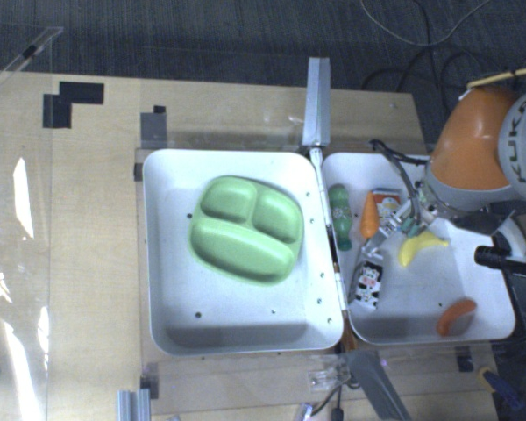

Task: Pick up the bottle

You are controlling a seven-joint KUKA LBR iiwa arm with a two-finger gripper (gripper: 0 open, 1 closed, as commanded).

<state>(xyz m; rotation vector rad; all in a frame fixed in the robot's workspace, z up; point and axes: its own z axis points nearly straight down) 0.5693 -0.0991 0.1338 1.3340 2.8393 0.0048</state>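
Note:
A green bottle (pixel 339 210) lies lengthwise along the left wall of the right bin (pixel 486 274), with its cap toward the far side. My gripper (pixel 379 242) hangs low over the middle of that bin, a little to the right of and nearer than the bottle. It is slanted down to the left from the grey wrist with the orange band (pixel 472 140). Nothing can be seen held in it. An orange carrot (pixel 369 215) lies between the bottle and the gripper.
The right bin also holds a yellow banana (pixel 419 249), a small black-and-white item (pixel 366 284) just below the gripper, a red-orange item (pixel 457 315) at the near right and a small printed box (pixel 387 202). A green divided plate (pixel 247 228) sits in the left bin (pixel 171 310).

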